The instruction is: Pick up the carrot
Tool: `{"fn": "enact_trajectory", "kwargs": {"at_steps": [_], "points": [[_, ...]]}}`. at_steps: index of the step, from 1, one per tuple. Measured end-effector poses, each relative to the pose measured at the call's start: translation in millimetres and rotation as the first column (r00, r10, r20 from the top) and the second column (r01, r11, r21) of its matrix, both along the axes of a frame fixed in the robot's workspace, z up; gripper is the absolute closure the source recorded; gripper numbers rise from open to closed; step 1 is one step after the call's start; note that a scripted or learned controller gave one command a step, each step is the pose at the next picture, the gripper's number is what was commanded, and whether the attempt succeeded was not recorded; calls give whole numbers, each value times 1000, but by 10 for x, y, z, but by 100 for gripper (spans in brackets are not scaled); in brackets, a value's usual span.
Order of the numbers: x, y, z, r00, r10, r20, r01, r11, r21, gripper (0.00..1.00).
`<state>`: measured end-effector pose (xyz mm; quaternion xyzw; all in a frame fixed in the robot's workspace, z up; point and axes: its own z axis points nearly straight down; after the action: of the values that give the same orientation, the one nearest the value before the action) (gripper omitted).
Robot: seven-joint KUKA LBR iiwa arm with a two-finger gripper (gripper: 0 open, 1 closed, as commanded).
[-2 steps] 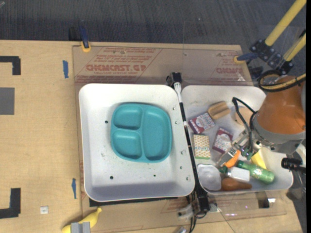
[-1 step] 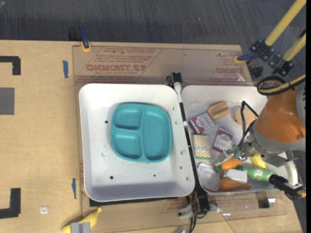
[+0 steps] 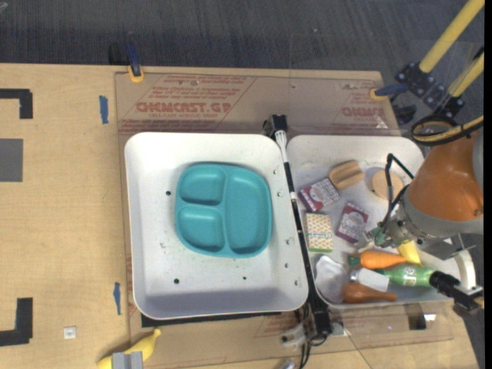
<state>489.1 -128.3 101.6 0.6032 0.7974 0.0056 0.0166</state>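
Tool [image 3: 387, 237] above carrot [image 3: 382, 260], green bottle [image 3: 407, 276] beside

Cardboard-covered bench [image 3: 61, 229], dark carpet floor [image 3: 231, 14] beyond

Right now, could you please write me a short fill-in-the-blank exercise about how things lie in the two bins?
1. The teal divided plate lies in the ____ bin.
2. The carrot lies in the ____ bin.
3. The green bottle lies just below the carrot, nearer the bin's ____ edge.
4. The band on the arm above the carrot is ____.

Missing words: left; right; bottom; orange
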Motion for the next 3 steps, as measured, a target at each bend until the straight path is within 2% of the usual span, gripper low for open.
{"fn": "enact_trajectory", "kwargs": {"at_steps": [1,2,3], "points": [[-6,1,-8,1000,1,-2,-1,1000,0,0],[-58,-18,-118,964,267,-22,-267,964,5,0],[-43,239,-121,999,50,-16,-50,999,2,0]]}}
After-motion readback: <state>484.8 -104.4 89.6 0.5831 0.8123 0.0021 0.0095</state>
